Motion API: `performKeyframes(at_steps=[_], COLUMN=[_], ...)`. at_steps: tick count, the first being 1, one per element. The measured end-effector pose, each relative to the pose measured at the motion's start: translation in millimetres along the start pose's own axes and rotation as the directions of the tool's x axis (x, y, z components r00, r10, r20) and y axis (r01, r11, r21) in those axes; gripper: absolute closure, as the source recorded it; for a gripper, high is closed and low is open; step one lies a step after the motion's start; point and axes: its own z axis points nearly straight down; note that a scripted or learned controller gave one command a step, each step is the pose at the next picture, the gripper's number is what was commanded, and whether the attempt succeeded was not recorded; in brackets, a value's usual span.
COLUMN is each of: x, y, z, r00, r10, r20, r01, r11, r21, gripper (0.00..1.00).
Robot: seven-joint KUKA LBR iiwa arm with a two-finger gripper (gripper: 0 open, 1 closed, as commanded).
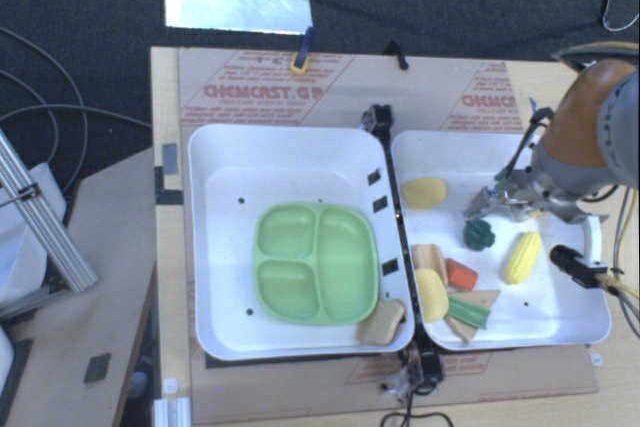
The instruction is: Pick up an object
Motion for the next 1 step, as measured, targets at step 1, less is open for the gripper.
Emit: performKeyframes(at_steps=[1], x=[13.5], y=[-22.5], z=[0.0], r00=[1.0], r10=[0.004], r20=[0.0], r01=[-0.004], r11=[1.0], r21=[0.0], gripper=[0.0])
